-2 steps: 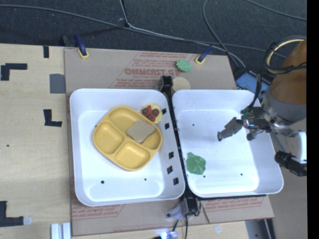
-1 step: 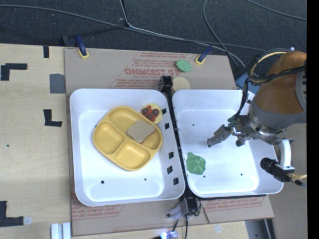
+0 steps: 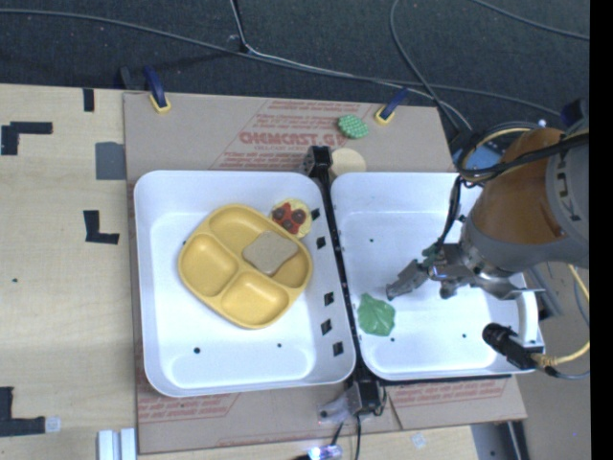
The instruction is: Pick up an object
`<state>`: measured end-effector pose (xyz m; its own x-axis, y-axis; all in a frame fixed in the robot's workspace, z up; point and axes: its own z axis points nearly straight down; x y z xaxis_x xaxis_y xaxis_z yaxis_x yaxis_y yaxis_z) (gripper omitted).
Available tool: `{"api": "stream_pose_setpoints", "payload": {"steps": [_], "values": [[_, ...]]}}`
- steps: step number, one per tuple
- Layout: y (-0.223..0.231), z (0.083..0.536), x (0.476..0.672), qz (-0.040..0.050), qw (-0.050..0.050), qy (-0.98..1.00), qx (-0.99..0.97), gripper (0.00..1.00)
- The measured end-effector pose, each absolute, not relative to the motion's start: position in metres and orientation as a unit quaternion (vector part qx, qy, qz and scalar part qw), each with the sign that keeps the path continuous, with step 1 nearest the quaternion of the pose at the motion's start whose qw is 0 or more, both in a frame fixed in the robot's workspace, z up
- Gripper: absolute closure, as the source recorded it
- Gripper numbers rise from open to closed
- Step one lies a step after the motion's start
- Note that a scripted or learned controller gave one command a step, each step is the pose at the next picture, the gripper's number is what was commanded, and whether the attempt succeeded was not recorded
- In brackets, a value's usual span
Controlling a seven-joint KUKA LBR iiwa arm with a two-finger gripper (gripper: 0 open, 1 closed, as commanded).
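Lying below end effector (image 3: 400,286): green object (image 3: 376,315)

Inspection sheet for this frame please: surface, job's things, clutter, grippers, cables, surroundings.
Surface: two white bins, left bin and right bin, on a cardboard sheet.
Job's things: green object in the right bin's near-left corner; yellow divided plate in the left bin, a tan slab on it, a red-and-yellow item at its far edge.
Clutter: green dotted piece on the cardboard.
Grippers: gripper above the right bin, jaws apart, holding nothing.
Cables: black cables behind the bench.
Surroundings: dark floor.
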<state>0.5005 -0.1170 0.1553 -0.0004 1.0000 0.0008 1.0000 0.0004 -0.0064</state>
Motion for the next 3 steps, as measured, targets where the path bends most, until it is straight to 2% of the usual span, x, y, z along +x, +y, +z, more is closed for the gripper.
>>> {"api": "stream_pose_setpoints", "payload": {"steps": [1, 2, 3], "values": [[-0.111, 0.106, 0.507, 0.0018, 0.003, -0.707, -0.707, 0.00], [-0.111, 0.118, 0.508, 0.0008, 0.002, -0.708, -0.706, 1.00], [-0.109, 0.179, 0.516, -0.0013, -0.002, -0.708, -0.706, 1.00]]}}
